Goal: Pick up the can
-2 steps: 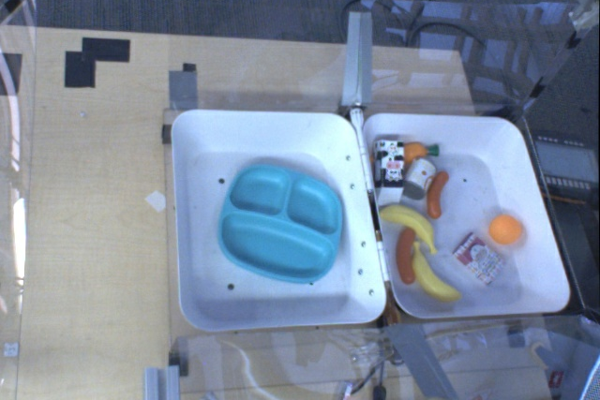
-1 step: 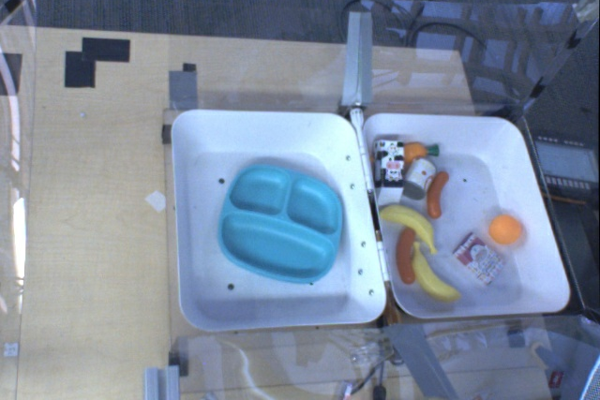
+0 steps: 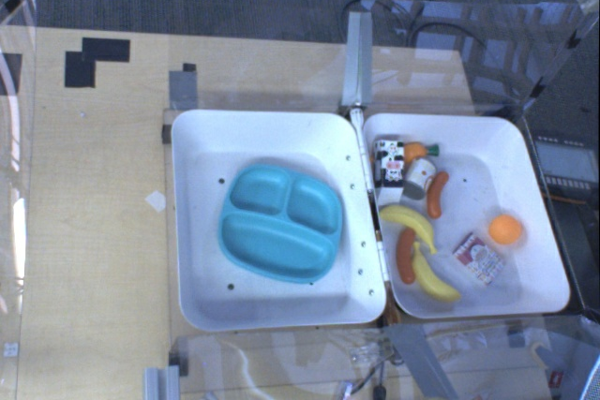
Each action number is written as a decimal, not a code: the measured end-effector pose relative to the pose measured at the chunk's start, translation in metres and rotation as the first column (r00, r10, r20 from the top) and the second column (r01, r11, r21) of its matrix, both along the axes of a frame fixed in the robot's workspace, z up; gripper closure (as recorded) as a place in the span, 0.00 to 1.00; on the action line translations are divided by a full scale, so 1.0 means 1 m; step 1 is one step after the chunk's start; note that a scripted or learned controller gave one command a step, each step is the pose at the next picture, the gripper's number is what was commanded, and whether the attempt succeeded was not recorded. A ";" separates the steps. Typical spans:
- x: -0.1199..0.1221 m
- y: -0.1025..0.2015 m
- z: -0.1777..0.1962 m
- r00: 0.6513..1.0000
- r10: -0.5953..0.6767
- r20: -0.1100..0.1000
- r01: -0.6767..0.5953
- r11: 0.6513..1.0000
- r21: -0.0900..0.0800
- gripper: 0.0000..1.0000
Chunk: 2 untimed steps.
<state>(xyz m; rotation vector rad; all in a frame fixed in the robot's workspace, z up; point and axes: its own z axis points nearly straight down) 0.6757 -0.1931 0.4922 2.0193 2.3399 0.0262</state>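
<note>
The can (image 3: 418,179) is a small silver-grey cylinder lying tilted in the right bin (image 3: 525,155), near that bin's left wall. A black-and-white carton (image 3: 388,161) touches it on the left. An orange carrot (image 3: 417,150) lies just behind it. A red sausage (image 3: 437,193) rests against its right side, and a yellow banana (image 3: 411,222) lies just in front of it.
Also in the right bin are a second sausage (image 3: 405,255), a second banana (image 3: 434,280), an orange (image 3: 505,229) and a red-and-white packet (image 3: 477,259). The left bin (image 3: 197,155) holds a blue divided tray (image 3: 281,222). A metal post (image 3: 356,61) stands behind the bins.
</note>
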 end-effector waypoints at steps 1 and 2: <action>0.001 0.002 0.013 1.000 0.008 0.008 -0.008 1.000 -0.004 1.00; 0.002 0.004 0.027 1.000 0.015 0.016 -0.015 1.000 -0.008 1.00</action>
